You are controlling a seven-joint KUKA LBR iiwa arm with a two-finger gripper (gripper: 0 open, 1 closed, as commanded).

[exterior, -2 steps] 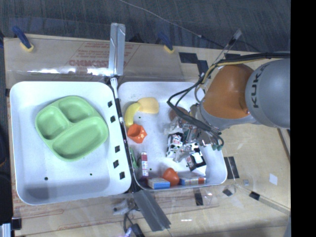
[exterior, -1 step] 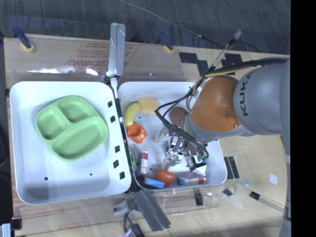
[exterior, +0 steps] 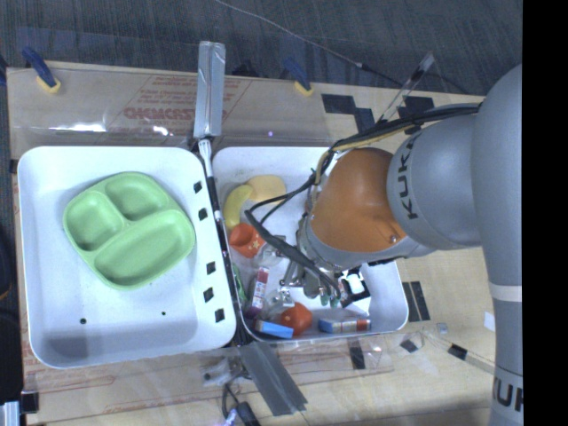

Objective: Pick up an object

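Observation:
My gripper (exterior: pixel 306 284) reaches down into the right bin (exterior: pixel 390 302) under the orange wrist band, low among the small items there. A yellow banana-like piece (exterior: pixel 251 193) lies at the bin's back left, an orange-red cup (exterior: pixel 245 238) just in front of it. Near the front wall sit a red round piece (exterior: pixel 295 317), a blue block (exterior: pixel 275 330) and a blue and red tube (exterior: pixel 343 325). A thin red and white tube (exterior: pixel 261 288) lies by the left wall. The arm hides the bin's middle and right.
The left bin (exterior: pixel 53 327) holds a green divided plate (exterior: pixel 130 227). A grey divider bar (exterior: pixel 209 91) runs up between the bins. Blue and yellow clamps (exterior: pixel 42 69) hold the bench's back edge. Cables loop over the wrist.

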